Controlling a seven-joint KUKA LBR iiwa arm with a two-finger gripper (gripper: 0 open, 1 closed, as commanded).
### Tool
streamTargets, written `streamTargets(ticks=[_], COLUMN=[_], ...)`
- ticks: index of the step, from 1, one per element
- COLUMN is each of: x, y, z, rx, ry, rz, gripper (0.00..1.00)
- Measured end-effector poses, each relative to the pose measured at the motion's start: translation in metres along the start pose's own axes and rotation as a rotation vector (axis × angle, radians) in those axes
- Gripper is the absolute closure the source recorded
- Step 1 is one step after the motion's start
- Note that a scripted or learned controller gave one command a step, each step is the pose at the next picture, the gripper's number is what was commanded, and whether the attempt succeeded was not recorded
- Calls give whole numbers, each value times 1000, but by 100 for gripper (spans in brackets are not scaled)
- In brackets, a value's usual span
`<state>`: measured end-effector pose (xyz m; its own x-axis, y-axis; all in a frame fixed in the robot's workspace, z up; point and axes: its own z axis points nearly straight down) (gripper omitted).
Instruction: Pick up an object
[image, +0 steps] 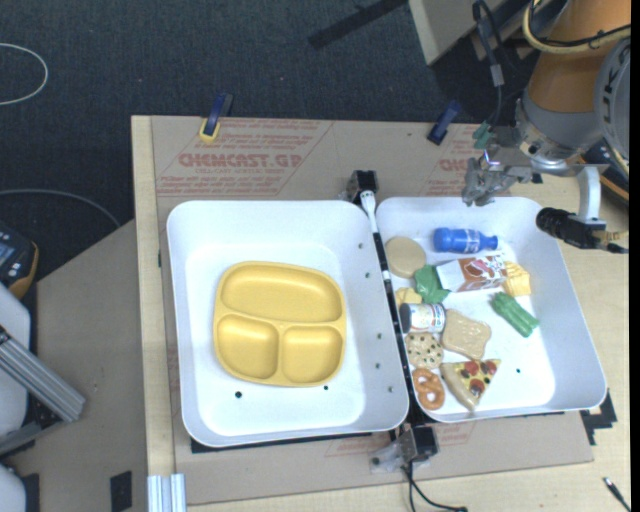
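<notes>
Left bin (190, 300): 1 yellow divided tray (281, 322). Right bin (570, 340): blue bottle (463, 240), green pieces (513, 313), pretzel (428, 387), pizza slice (473, 378), crackers. Gripper (484, 190) above far rim, holding nothing; fingers' state: cannot tell.

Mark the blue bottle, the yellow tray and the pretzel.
blue bottle (463, 240), camera view, middle of its body.
yellow tray (281, 322), camera view, the ridge where its three compartments meet.
pretzel (429, 387), camera view, centre of the twist.
</notes>
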<state>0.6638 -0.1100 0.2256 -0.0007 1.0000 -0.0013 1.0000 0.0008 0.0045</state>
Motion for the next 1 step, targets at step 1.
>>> streamTargets(ticks=[1], x=[19], y=[-42], z=[-6], rx=[8], ry=[3], rz=[1], gripper=[100])
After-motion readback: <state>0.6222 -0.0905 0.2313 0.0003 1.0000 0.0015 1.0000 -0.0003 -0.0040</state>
